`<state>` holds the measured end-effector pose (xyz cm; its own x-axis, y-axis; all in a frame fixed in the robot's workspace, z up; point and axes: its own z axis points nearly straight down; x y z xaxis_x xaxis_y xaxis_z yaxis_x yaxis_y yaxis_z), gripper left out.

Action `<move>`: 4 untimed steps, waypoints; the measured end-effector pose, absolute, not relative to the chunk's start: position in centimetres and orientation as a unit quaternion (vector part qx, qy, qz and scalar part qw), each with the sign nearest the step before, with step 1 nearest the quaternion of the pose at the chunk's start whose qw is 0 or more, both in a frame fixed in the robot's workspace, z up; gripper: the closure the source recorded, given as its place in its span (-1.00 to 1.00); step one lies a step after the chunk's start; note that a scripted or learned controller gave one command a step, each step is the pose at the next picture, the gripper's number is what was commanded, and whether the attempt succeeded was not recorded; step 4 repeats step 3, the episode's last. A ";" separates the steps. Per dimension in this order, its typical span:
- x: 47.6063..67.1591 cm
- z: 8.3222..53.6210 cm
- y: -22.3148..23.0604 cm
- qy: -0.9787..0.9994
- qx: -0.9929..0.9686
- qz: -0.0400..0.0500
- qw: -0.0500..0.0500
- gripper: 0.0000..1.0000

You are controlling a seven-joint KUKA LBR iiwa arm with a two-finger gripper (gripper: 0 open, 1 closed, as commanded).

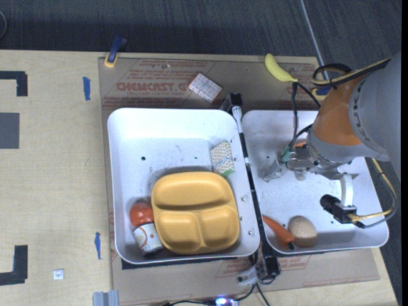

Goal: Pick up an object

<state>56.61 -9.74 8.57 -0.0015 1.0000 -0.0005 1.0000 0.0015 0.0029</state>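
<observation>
The likeliest things to pick are the two lying in the right bin (376, 238) with the gripper (273, 171): a tan, egg-shaped object (303, 229) and an orange carrot-like piece (278, 229), both below the gripper and slightly to its right, against the bin's near wall. The egg-shaped one looks small, light and rigid, probably a plastic toy; its rounded, smooth surface is apt to squirt out of a two-finger pinch, so I judge the best hold to be across its narrow middle, fingers square to the long axis. The carrot-like piece looks light and stiff too, slender and tapered; it touches or nearly touches the egg-shaped object, and its tip runs toward the bin's corner, so a grip across its thicker middle seems safest, though the wall leaves little room. The gripper itself sits low over the upper left part of the right bin's floor, near the divider between the bins, and nothing can be seen between its fingers; whether they stand wide or narrow I cannot tell. Left of the gripper, in the left bin (121, 171), lie a yellow compartmented tray (194, 210), a small patterned packet (222, 157) and a red-and-white toy (144, 225), the tray too broad and smooth for an easy pinch.
</observation>
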 end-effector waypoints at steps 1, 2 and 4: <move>60.1 8.6 -9.6 0.708 0.706 0.001 0.002 -1.00; 66.2 8.3 -12.4 0.706 0.708 -0.007 -0.011 -1.00; 66.2 9.3 -12.3 0.707 0.707 -0.007 -0.011 1.00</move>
